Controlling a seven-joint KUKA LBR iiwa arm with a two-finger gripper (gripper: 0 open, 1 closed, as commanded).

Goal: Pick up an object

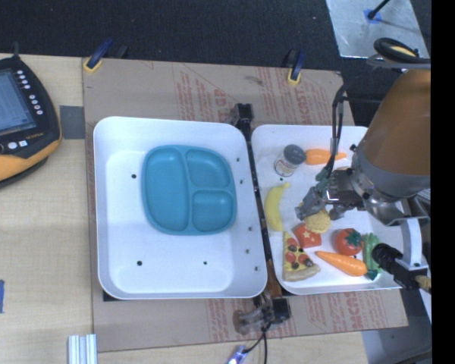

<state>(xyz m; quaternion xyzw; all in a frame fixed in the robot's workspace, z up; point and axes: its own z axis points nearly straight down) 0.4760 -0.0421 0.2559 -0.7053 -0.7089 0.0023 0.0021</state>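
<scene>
My gripper [315, 203] hangs over the middle of the right bin [267, 144], just above a round yellow biscuit-like piece [318, 221]. Around it lie a yellow banana [274, 205], a small grey-lidded jar [291, 158], an orange carrot [317, 156] at the back, a red strawberry-like piece [306, 236], a pizza slice [296, 262], a red tomato [347, 241] and a second carrot [341, 262] at the front. Nothing shows between the fingers.
The left bin [106, 203] holds a blue divided plate [188, 189]. A teach pendant [15, 120] rests on the bench at the far left. Clamps [292, 65] hold the cardboard at the back. The arm's body [398, 139] covers the right bin's right side.
</scene>
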